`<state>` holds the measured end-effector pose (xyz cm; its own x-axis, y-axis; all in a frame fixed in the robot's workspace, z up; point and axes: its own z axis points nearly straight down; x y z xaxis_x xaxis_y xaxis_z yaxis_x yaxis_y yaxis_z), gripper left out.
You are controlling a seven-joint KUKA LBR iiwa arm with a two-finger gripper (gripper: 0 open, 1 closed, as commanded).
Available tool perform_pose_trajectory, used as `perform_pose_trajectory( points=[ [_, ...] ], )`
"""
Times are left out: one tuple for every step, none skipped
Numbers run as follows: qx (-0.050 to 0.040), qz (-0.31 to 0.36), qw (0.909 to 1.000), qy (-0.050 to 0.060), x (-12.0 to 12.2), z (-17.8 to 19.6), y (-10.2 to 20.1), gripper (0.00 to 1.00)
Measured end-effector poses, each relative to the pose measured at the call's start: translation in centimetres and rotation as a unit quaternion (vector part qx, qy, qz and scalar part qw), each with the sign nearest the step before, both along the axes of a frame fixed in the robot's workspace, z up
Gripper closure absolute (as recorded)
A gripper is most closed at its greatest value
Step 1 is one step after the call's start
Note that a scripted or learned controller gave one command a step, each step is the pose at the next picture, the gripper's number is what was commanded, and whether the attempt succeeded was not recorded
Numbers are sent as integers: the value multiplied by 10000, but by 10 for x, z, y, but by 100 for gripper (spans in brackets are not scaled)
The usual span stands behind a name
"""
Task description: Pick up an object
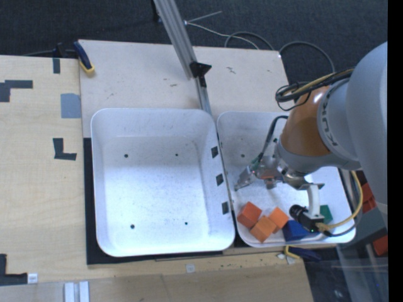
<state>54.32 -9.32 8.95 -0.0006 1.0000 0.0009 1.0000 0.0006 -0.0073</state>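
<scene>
Nearest the camera, at the right bin's (230,134) front edge, three orange blocks (249,214) are seen clustered, with a blue block (293,231) and a green one (325,213) just to their right; slightly farther back, the gripper (252,176) is seen low over the bin floor; nothing can be made out in its grasp; the left bin (101,168) is seen alongside.

Smooth speckled white plastic bins (157,121), matt pale wooden bench (38,168), ribbed metal rail (176,27), glossy orange wrist band (302,131)
</scene>
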Motion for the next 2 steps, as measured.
perform_pose_trajectory(
  points=[
    [2, 31, 10000, -77, 50, 107, 60, 0],
    [-4, 6, 10000, -57, 19, 173, 62, 0]
  ],
)
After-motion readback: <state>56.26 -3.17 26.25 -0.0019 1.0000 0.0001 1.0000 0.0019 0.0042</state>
